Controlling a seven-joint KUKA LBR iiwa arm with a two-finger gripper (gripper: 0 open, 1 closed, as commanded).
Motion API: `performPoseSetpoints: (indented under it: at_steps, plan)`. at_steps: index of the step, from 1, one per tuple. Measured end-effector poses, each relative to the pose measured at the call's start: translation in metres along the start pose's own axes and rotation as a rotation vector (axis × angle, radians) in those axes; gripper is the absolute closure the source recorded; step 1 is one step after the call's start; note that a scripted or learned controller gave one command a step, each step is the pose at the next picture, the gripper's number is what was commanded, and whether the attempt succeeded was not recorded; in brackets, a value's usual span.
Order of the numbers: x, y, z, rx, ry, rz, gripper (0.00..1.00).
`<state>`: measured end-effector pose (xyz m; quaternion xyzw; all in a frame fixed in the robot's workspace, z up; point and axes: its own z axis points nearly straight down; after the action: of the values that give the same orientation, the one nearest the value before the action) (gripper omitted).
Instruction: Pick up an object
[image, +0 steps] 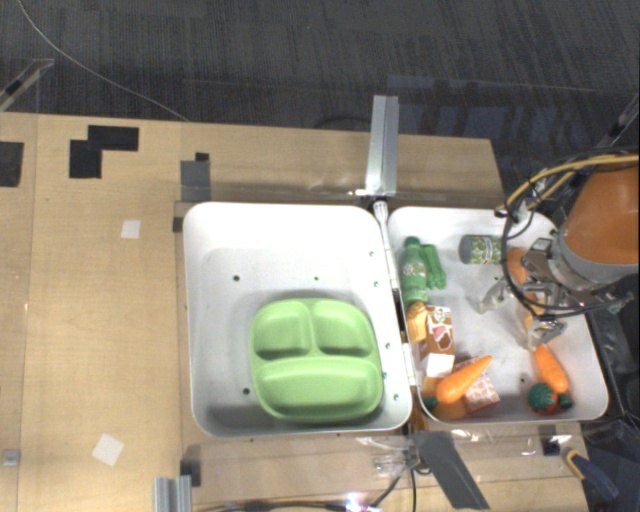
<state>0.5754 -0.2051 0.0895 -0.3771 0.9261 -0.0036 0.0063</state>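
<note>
The gripper (532, 312) hangs low over the right side of the right bin (478, 300), below the grey wrist and the orange band of the arm (600, 225). Cables loop around it, and whether its jaws stand wide or narrow cannot be told from this slanted view; nothing can be seen between them.

Just beside it, toward the front of the bin, lies a small carrot (551, 368) with a dark green and red piece at its lower end. Behind the gripper, near the back wall, lies a small can with a green label (481, 249). A patch of bare white floor sits to the left of the gripper, in the middle of the bin.

Further left, along the wall shared by the two bins, a green bottle (419, 268) lies, and below it a printed packet (432, 332). A larger carrot (459, 380) rests across the front left corner, touching a small red and white box (482, 396).

The left bin (230, 260) holds a green divided tray (315, 358) toward its front, with open floor behind it. Both bins sit on a wooden bench (90, 330).
</note>
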Motion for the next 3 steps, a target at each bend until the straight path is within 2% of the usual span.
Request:
performPoseSetpoints:
  at_steps: [1, 2, 3]
  plan:
    - [-0.006, -0.002, -0.015, 0.011, -0.012, -0.005, 1.0]
    - [-0.038, -0.012, -0.13, 0.006, -0.004, -0.083, 1.0]
    - [-0.095, -0.042, 0.0, -0.002, -0.001, -0.145, 1.0]
